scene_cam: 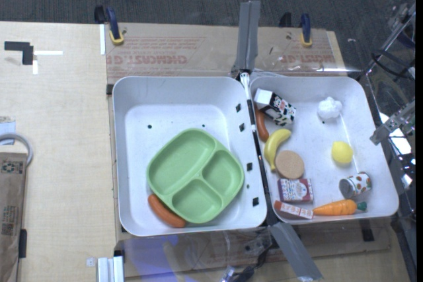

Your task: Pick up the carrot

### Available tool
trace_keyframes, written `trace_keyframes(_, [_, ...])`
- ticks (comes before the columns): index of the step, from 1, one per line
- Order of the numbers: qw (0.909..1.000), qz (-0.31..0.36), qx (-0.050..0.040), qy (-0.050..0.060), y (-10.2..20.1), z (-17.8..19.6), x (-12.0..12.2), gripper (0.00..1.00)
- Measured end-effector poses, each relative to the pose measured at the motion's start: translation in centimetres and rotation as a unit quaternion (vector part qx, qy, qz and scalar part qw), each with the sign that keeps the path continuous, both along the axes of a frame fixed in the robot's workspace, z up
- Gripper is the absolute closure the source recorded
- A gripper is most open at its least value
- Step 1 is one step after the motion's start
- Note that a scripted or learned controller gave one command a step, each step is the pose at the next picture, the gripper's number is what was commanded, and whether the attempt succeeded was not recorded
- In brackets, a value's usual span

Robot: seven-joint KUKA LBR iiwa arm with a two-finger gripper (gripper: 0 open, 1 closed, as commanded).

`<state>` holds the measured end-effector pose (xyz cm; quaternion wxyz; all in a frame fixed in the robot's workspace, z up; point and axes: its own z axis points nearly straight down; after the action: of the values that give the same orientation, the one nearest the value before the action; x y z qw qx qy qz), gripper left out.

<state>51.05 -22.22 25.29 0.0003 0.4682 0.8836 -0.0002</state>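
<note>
The carrot (337, 208) is orange with a green stub at its right end. It lies flat along the front wall of the right bin (370, 102), pointing left. A red and white bar (293, 210) touches its tip on the left. A small patterned can (355, 184) stands just behind its green end.
The right bin also holds a banana (276, 147), a brown disc (289, 164), a red packet (295, 190), a yellow ball (342, 152), a white wad (329, 108), a cow-patterned carton (275, 106) and a sausage (262, 125). In the left bin (132, 142) are a green divided plate (195, 175) and an orange sausage (165, 211).
</note>
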Motion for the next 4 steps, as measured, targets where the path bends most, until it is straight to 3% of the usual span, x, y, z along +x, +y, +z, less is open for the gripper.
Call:
trace_keyframes(1, [1.0000,0.000,-0.0004,0.000,0.0,0.8,0.1,1.00])
trace_keyframes(2, [0.9942,0.108,0.0001,0.000,8.6,-7.0,8.1,1.00])
trace_keyframes(3, [0.9715,0.237,-0.0004,0.000,7.8,16.8,11.4,1.00])
trace_keyframes(4, [0.9805,0.197,0.0000,0.000,7.6,-0.7,12.8,1.00])
